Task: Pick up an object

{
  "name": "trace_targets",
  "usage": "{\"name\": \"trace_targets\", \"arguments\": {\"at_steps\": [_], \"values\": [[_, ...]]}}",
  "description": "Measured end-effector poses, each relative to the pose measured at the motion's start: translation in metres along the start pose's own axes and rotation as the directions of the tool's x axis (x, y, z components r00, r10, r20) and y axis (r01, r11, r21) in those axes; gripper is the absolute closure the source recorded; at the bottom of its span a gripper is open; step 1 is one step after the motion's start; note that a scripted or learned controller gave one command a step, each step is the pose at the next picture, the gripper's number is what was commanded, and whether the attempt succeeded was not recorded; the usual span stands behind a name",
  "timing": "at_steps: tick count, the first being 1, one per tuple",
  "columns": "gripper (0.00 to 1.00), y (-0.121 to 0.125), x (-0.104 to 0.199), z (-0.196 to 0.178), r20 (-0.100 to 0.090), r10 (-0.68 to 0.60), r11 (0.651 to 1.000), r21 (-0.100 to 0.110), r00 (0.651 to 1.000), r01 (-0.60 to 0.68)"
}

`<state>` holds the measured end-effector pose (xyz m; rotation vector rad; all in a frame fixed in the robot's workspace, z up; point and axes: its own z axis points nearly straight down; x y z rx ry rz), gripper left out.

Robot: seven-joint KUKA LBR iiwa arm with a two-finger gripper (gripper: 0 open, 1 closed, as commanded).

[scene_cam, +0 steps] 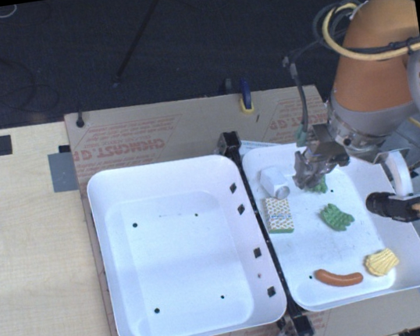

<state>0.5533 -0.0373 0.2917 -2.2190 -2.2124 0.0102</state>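
Note:
My gripper (309, 177) hangs low over the back of the right bin (416, 274). A small green piece (322, 186) shows right at its tip; whether it is gripped is unclear. A white can (273, 182) lies on its side just left of the gripper. In front of the can lies a green-and-white patterned box (279, 215). A green leafy toy (335, 217) rests in the bin's middle. Near the front edge lie an orange sausage (339, 278) and a yellow ridged piece (381, 262).
The left bin (111, 242) stands beside the right one, with a black-clipped divider (251, 220) between them. A black handle-like part (394, 206) and cables hang at the right bin's right side. Cardboard lies under both bins.

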Motion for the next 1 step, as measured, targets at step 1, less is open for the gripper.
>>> {"name": "trace_targets", "arguments": {"at_steps": [1], "values": [[1.0,-0.0763,-0.0361,-0.0182,0.0,-0.001,1.0,-0.004,1.0,0.001]]}}
